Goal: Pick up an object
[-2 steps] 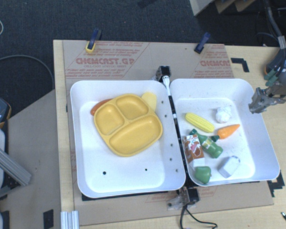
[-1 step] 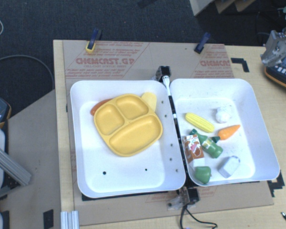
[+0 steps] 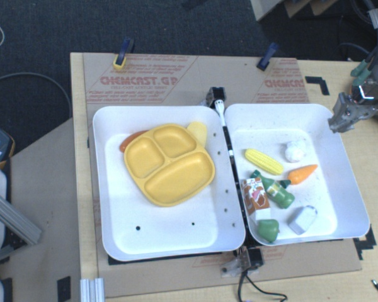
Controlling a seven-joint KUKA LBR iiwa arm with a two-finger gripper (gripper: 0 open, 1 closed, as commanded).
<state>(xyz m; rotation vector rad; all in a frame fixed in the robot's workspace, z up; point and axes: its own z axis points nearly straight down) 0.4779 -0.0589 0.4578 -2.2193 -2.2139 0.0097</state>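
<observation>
- Where the bench (image 3: 44, 168) comes nearest the camera, a black cable (image 3: 252, 285) trails off its front edge below the seam between the two bins.
- Nearest in the right bin (image 3: 346, 168) lie a green pepper (image 3: 268, 229) and, just to its right, a small grey-white block (image 3: 302, 219).
- Behind those sit a small red-and-white carton (image 3: 256, 197), and touching its right side a green toy vegetable (image 3: 279, 195).
- Next back come a yellow corn cob (image 3: 263, 161), lying aslant, and an orange carrot (image 3: 302, 174) to its right, apart from the cob.
- A white ball-like object (image 3: 295, 150) rests near the carrot, a little farther back.
- Filling much of the left bin (image 3: 113, 231) is a yellow divided plate (image 3: 169, 163) with three compartments; something orange (image 3: 129, 140) pokes out from under its far left edge, and a pale yellow piece (image 3: 198, 131) touches its far right corner.
- Over the right bin's far right corner hangs the gripper (image 3: 341, 119), clear of every object in the bin; nothing shows between its fingers, and whether they are spread or closed cannot be told from this angle.
- Farthest back, a yellow-and-blue clamp (image 3: 121, 54) and a blue clamp (image 3: 267, 56) grip the rear edge of the brown board (image 3: 195, 77) printed with red lettering.
</observation>
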